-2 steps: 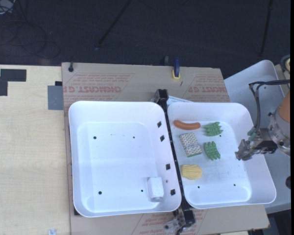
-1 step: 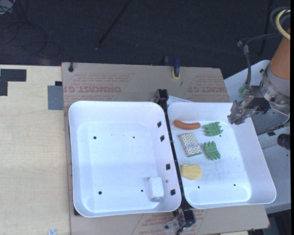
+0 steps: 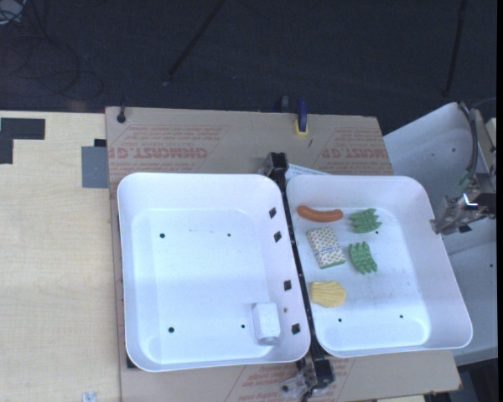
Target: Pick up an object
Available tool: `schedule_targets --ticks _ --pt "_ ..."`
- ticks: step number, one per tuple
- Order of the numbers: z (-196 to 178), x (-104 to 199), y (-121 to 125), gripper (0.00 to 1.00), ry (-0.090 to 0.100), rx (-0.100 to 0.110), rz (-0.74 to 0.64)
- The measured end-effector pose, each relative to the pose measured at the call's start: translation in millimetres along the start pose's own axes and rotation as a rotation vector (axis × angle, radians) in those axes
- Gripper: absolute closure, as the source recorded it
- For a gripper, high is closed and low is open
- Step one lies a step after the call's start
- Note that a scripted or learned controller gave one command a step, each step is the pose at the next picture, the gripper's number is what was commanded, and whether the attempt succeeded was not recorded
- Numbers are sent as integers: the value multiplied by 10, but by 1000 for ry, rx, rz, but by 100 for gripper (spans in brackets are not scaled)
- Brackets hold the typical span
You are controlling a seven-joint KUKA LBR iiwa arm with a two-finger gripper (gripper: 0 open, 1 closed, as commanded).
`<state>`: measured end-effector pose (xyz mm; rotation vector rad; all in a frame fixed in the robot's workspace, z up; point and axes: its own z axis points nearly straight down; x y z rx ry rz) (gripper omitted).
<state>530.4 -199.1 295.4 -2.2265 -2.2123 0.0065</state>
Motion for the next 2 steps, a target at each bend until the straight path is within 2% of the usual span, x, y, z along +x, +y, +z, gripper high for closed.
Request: schedule_targets --ticks 1,2 --pt "23 -156 -560 100 2 0 -3" --pt "641 463 -553 100 6 4 -11"
